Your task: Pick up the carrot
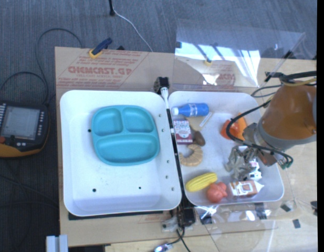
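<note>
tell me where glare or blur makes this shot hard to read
In the camera view, bright glare washes over the clear plastic sheet behind the right bin; the pincer is a soft, cluttered grey tangle, so its state is unclear; the carrot is partly hidden by the arm; the blue tray in the left bin is evenly lit and sharp.

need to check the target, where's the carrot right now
The carrot lies in the right bin, toward its right side, partly hidden under the arm, just above the gripper and right of the blue bottle.
</note>
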Motion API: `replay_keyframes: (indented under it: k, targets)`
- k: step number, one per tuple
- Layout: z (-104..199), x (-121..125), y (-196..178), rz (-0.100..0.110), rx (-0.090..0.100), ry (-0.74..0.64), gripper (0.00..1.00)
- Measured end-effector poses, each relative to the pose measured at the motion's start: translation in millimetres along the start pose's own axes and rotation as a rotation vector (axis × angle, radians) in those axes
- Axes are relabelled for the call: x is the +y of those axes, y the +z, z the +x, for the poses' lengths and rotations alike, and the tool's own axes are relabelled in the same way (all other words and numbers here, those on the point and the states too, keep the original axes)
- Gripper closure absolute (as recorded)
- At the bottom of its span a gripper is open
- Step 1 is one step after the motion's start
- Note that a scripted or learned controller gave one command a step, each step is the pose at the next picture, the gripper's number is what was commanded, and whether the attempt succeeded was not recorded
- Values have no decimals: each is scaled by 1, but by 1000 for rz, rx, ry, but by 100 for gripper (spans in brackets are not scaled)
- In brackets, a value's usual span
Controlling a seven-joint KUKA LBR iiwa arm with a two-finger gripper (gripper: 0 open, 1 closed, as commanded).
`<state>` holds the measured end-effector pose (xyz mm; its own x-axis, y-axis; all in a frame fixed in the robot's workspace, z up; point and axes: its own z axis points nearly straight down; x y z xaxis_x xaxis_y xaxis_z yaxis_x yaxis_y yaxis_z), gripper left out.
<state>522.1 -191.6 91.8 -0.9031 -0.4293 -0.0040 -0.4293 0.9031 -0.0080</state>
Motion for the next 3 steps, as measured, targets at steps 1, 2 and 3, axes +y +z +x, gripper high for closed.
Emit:
replay_keyframes:
  k: [1, 2, 3]
  targets:
    - [19, -11, -17, -12, -3, -451, 100]
    - [13, -1, -1, -19, -11, -855, 100]
    - [25, 3, -3, 0, -36, -1082, 100]
